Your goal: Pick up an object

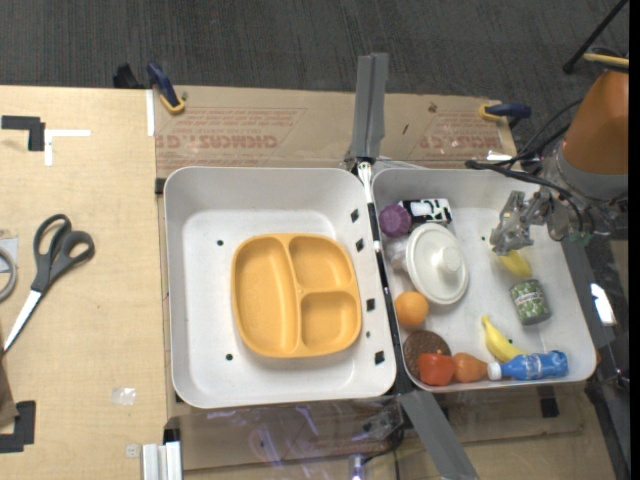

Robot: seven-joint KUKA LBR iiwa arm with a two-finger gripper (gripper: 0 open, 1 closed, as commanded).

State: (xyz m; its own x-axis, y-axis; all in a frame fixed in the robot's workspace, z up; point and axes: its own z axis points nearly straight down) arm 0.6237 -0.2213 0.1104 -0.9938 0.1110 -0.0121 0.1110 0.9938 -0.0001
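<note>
In the camera view, the grey two-finger gripper (513, 236) hangs in the upper right of the frame over the right white bin (578, 298), its tips just above a small yellow lemon-shaped plastic piece (514, 262) that lies on the bin floor; whether the jaws are parted or closed I cannot tell, and nothing is seen between them. That yellow piece looks the likeliest target: judged light, hard and smooth, so it may slip or roll, and a hold across its narrow middle seems best. Just below it lies a small green-labelled can (529, 301), stiff and round, apt to roll. Further down lie a yellow toy banana (498, 339) and a blue-capped white plastic bottle (529, 366) on its side. At the bin's left stand a white lidded bowl (438, 262), a purple round fruit (395, 220), a black-and-white box (430, 209), an orange ball (411, 309), a brown round thing (424, 346) and a red tomato-like toy (436, 368). The left white bin (190, 298), mid-frame, holds a yellow three-compartment plastic tray (297, 295) with nothing in its wells. Grey-handled scissors (48, 263) lie on the tabletop (80, 368) at far left.
</note>
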